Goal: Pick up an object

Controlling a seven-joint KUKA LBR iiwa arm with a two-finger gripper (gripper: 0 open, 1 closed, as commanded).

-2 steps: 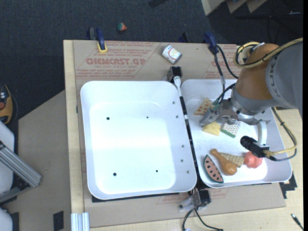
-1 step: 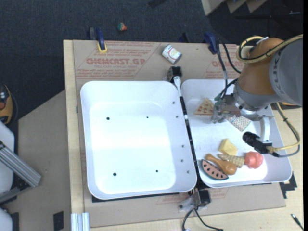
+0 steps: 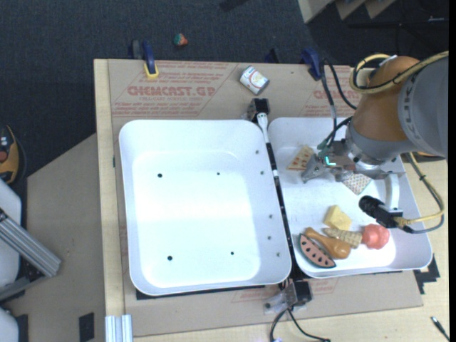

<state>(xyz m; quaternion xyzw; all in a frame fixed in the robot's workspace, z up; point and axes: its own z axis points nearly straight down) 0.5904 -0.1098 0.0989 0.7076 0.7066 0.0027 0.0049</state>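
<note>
in the right bin, the arm reaches for a snack

on the left, the big white bin (image 3: 192,205) has only bare floor showing. next to it, the right bin (image 3: 285,137) holds the toys. the gripper (image 3: 318,166) hangs low near the back of this bin, just beside a tan cracker (image 3: 301,158). i cannot tell how wide the gripper is, or if it has hold of anything. toward the front lie a watermelon slice (image 3: 316,251), a hot dog (image 3: 330,242), a yellow cheese block (image 3: 339,218) and a red ball (image 3: 375,236). to do this well, i think the arm should go straight down over one toy, squeeze gently, then lift slowly.
</note>
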